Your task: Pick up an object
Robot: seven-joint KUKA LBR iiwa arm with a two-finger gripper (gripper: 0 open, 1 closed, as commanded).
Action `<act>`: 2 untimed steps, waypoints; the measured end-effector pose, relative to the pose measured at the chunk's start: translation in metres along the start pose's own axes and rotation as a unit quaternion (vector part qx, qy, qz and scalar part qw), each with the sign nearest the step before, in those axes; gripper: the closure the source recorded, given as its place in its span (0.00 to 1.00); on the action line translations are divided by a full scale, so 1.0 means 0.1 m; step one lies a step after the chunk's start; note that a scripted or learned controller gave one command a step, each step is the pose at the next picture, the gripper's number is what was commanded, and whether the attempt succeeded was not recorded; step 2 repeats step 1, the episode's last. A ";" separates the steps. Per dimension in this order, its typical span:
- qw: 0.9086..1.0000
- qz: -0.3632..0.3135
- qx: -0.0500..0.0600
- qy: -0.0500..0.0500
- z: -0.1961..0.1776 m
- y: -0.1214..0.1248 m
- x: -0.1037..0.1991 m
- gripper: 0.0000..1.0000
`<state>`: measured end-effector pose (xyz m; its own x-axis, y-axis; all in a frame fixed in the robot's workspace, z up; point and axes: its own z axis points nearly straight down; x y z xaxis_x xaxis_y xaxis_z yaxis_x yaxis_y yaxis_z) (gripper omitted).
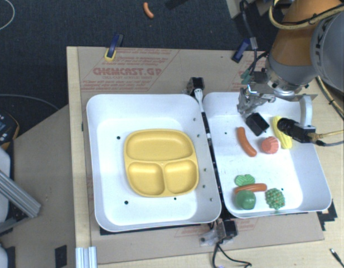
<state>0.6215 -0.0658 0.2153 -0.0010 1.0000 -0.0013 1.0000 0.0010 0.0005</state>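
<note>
In the right bin (311, 175) lie several toy foods. An orange-red sausage (246, 141) rests near the middle, with a pink round fruit (269, 145) to its right. A yellow banana (281, 133) lies behind that fruit, partly covered by a black part of the arm. Near the front are a green leafy piece (244, 179), a small orange stick (250, 188), a green pepper (246, 200) and a broccoli (275, 198). My gripper (254, 115) hangs over the bin's back left area, just behind the sausage and apart from it. I see nothing held in it.
The left bin (105, 149) holds a yellow divided plate (160, 162). The grey and orange arm (300, 32) comes in from the upper right. Black clips (196, 86) sit at the divider between the bins. The bins stand on a cardboard sheet (132, 68).
</note>
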 end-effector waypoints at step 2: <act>1.000 0.000 -0.002 0.000 -0.18 0.10 0.02 1.00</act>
